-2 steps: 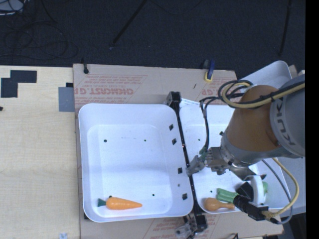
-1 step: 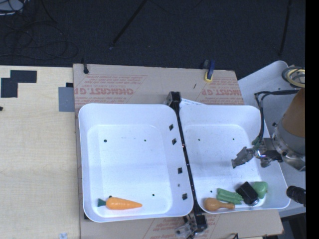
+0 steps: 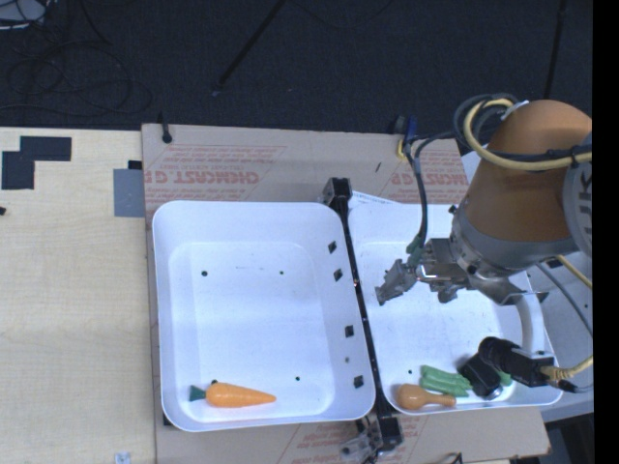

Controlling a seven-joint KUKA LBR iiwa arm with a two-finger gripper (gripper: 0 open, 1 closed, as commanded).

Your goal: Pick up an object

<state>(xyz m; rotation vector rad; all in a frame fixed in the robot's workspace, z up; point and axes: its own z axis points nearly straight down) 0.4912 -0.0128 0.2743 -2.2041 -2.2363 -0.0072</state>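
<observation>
Seen from above, two white bins sit side by side on a pale tabletop [image 3: 68, 307]. The grey arm's claw [image 3: 392, 284] hovers over the right bin [image 3: 435, 332], with nothing seen in it. Whether it is apart or together cannot be told. A toy carrot [image 3: 240, 394] lies low in the left bin [image 3: 251, 298]. A green pod [image 3: 445, 380] and a tan pear-shaped toy [image 3: 424, 397] lie touching at the right bin's near edge. This looks like the approach stage. Next, the claw must centre over one toy and descend.

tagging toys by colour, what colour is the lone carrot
The carrot is orange with a green top, seen in the camera view.
</observation>
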